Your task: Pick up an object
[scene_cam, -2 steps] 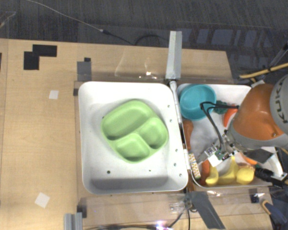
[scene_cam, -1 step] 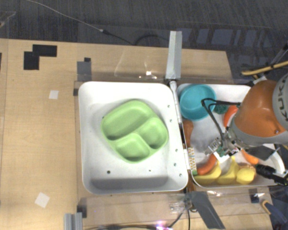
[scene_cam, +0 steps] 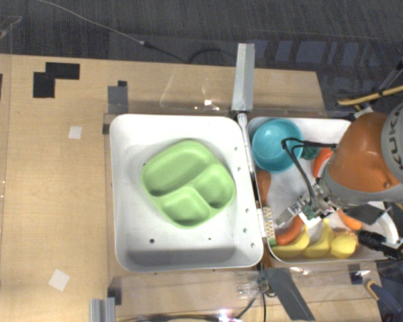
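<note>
The arm (scene_cam: 369, 159), grey with its orange band, reaches in from the right and hangs low over the right bin (scene_cam: 282, 125), its end effector (scene_cam: 307, 210) down among the clutter near the bin's front edge; whether it is spread or pressed together I cannot tell, since the wrist and its cables hide the tip, and nothing can be seen held in it; the likeliest targets lie right there: a yellow banana-like piece (scene_cam: 294, 245) along the front wall, a yellow lemon-like piece (scene_cam: 344, 245) just beside it to the right, and an orange carrot-like piece (scene_cam: 292, 229) touching the banana's upper side, all crowded close under the end effector; a teal bowl (scene_cam: 274, 144) sits well apart at the back corner of the same bin, with an orange-red item (scene_cam: 322, 159) near it, partly behind the arm; the left bin (scene_cam: 127, 180) holds a green divided plate (scene_cam: 188, 182) lying at a slant; by my reading the step in hand is the descent or the closing on something in the front pile, not yet a lift; the next move calls for a firm closure on one piece alone, then a straight rise clear of the bin wall; the crowding makes a slip or a double catch a fair risk.
</note>
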Controlling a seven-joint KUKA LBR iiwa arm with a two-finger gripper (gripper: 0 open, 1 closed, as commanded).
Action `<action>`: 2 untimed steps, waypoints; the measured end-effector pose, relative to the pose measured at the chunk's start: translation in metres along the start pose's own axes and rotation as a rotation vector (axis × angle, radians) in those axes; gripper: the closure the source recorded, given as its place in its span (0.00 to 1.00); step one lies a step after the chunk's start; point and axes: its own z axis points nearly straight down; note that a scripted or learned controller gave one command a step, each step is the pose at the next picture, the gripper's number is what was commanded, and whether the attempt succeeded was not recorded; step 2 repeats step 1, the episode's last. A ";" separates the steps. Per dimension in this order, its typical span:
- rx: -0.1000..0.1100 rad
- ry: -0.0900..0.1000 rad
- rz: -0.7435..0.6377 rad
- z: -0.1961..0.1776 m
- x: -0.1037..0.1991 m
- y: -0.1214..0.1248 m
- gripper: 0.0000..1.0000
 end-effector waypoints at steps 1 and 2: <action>0.011 0.012 0.015 0.012 0.003 -0.005 0.00; 0.011 0.012 0.015 0.012 0.003 -0.005 0.00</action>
